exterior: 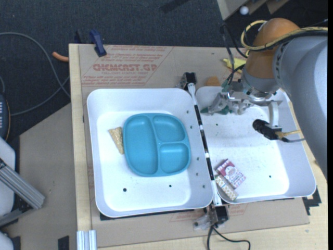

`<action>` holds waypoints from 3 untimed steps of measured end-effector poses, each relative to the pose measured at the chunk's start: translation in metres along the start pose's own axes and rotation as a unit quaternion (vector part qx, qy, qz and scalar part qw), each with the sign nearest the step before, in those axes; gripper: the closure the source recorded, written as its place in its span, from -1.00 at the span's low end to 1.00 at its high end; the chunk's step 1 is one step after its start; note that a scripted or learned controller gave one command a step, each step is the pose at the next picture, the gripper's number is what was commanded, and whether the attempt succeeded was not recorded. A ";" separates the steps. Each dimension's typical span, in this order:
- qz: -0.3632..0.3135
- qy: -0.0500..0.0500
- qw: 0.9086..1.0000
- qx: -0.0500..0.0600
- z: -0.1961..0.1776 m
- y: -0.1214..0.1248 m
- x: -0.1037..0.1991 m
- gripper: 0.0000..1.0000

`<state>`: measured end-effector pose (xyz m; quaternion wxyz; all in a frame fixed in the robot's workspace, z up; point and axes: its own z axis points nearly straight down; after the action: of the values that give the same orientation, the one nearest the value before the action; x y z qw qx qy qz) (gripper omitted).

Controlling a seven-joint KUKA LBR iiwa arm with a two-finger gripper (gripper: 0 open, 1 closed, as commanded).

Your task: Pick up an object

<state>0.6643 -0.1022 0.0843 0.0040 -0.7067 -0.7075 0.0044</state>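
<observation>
Left bin [104, 108] holds blue divided plate [156, 144] touching tan wafer [116, 135], right bin [260, 160] holds red patterned packet [229, 177], my gripper [225, 104] at right bin's far edge, grip state I cannot tell

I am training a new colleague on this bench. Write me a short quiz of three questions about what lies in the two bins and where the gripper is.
1. True or false: the blue divided plate lies in the left bin.
2. Choose one. The gripper is above:
A. the left bin
B. the right bin
C. the bare bench outside both bins
3. Short answer: what lies in the right bin's corner nearest the camera, next to the left bin?

Key
1. True.
2. B, at the far end of that bin, close to the divider.
3. A small red and white packet.
</observation>
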 end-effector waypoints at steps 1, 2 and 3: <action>0.000 -0.001 1.000 0.000 0.000 0.000 0.005 -1.00; 0.000 0.000 1.000 0.000 0.000 0.000 0.002 -1.00; 0.000 -0.001 1.000 0.000 0.000 0.000 0.006 -1.00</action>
<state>0.6644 -0.0965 0.0840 0.0031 -0.7070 -0.7072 0.0046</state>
